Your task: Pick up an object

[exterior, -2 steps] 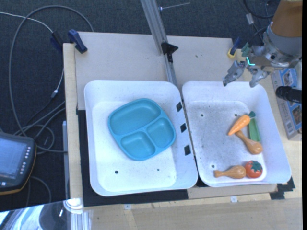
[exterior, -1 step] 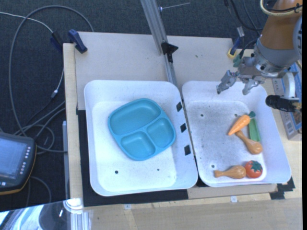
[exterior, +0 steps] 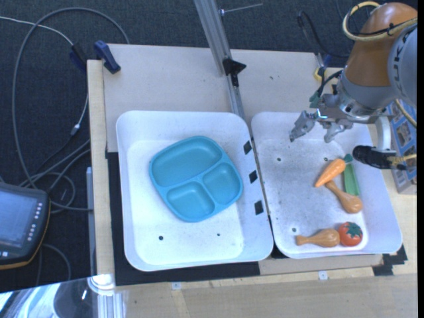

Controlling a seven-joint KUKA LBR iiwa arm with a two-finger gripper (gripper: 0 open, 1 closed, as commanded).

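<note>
hovering open gripper (exterior: 313, 130) over right bin (exterior: 291, 197)

The arm (exterior: 381, 52) runs out past the frame's right edge above the jaws. Far left of them, a dark monitor (exterior: 20, 225) is cut by the left edge.

1. You have bare floor across the left and middle of the right bin (exterior: 291, 197), below the gripper (exterior: 313, 130).
2. Your right side is crowded: a carrot (exterior: 330, 172), two drumsticks (exterior: 346, 198) and (exterior: 317, 238) and a tomato (exterior: 351, 234) lie close together.
3. In the left bin (exterior: 132, 177), a blue divided plate (exterior: 195, 177) fills the middle; the front strip stays free.
4. A slanted metal pole (exterior: 215, 32) crosses above the bins' back edge.
</note>
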